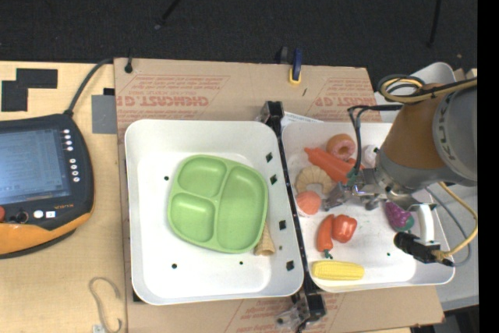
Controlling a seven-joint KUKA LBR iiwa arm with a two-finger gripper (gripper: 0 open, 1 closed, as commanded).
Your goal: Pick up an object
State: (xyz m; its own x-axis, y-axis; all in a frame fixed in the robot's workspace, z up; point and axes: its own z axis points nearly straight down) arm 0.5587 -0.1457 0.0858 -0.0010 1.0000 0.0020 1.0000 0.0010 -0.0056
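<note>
Camera view: gripper [341, 194] low in right bin [366, 269], finger state unclear, beside orange carrot [330, 162] and red pepper [344, 227].

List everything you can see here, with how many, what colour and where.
Bins: two, white, side by side.
Divided plate: one, green, left bin.
Cone: one, tan, left bin, beside the plate.
Corn cob: one, yellow, right bin, near edge.
Pepper: one, red, right bin.
Carrots: two, orange, right bin.
Doughnut: one, pinkish, right bin.
Tablet: one, dark and orange, far left.
Arm: one, grey and orange, over the right bin.
Gripper: one, metallic, among the toys.
</note>
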